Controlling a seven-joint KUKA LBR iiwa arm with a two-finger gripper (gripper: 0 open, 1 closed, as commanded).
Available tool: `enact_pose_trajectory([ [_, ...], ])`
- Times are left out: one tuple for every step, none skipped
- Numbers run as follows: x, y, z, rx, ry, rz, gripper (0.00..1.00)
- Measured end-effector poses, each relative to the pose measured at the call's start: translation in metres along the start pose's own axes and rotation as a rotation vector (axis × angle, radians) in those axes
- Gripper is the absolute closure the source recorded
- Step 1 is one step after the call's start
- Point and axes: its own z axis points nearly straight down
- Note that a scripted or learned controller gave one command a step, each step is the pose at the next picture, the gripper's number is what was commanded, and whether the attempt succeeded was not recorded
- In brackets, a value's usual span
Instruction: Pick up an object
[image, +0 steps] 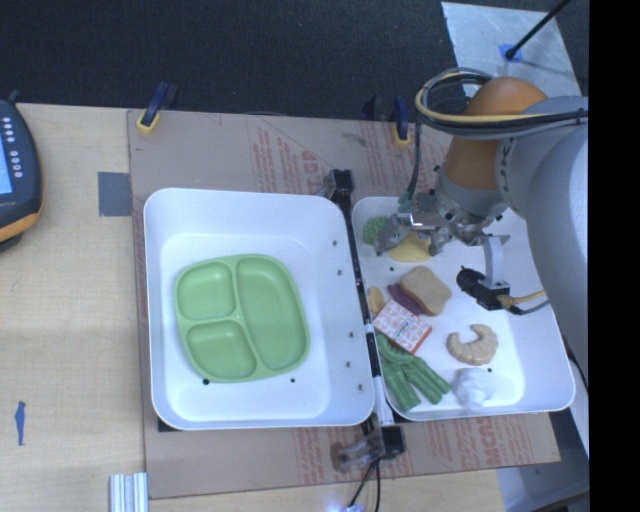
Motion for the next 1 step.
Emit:
enact_pose_trajectory([
  [0.0044, 0.0000, 0.0000, 0.001, 0.001, -0.004, 0.00],
])
